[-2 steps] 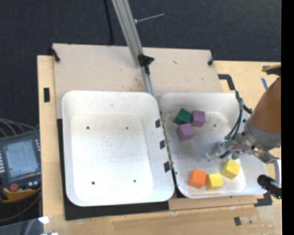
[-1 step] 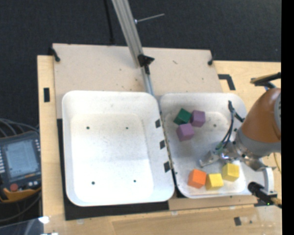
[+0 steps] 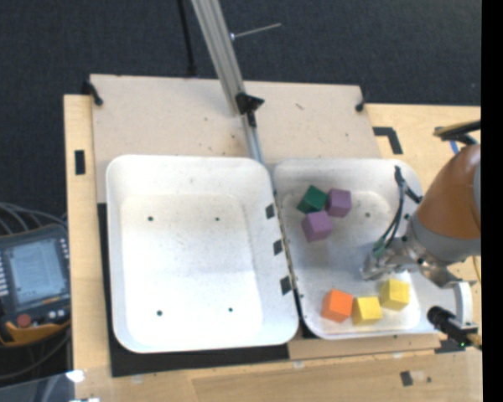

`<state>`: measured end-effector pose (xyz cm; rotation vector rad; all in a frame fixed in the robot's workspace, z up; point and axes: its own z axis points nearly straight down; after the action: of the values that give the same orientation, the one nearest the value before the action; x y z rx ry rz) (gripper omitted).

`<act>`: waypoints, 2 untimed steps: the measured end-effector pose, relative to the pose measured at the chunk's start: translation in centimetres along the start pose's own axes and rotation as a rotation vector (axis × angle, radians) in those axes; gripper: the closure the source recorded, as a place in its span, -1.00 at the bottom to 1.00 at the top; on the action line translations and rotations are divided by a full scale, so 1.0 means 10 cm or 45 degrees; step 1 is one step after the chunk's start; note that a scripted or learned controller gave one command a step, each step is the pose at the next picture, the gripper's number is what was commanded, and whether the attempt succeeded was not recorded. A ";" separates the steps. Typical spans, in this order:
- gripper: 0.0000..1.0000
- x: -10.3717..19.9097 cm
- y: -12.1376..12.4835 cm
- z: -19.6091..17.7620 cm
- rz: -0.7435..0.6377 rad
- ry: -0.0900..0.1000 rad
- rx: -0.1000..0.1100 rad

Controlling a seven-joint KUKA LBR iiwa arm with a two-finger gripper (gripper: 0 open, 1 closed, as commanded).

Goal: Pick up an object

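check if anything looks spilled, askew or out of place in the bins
Nothing stands out. The green block, two purple blocks, orange block and two yellow blocks all lie inside the right bin. The gripper hangs over that bin.

Robotics lab: plywood desk (image 3: 210,115) on dark carpet, two white bins (image 3: 193,325), aluminium camera mast (image 3: 222,48), teach pendant (image 3: 29,279) with cables off desk's left edge.
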<state>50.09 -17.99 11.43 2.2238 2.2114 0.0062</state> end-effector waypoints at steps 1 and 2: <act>1.00 0.03 -0.04 -0.60 -0.012 -0.002 -0.001; 1.00 0.05 0.04 -1.05 -0.013 -0.002 -0.001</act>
<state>50.40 -17.47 21.97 2.2117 2.2214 0.0055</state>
